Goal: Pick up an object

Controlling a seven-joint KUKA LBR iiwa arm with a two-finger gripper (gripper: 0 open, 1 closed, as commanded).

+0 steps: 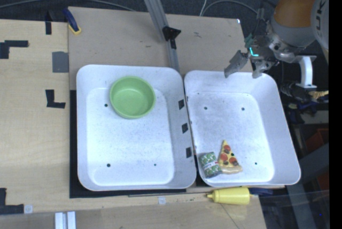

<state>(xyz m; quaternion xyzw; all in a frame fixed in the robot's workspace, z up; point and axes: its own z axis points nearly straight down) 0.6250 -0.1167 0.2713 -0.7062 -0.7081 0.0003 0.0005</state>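
Above the right bin's (278,115) one-o'clock corner the gripper (245,68) hangs with jaws apart and nothing between them, so nothing is picked yet, the pizza slice (228,157) and green packet (209,164) lying near six o'clock.

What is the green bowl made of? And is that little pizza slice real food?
The green bowl looks like smooth matte plastic: one even colour, soft sheen. The pizza slice is probably a toy, plastic or rubber, since its colours are flat and bright. The yellow bottle in front of the right bin also looks like plastic.
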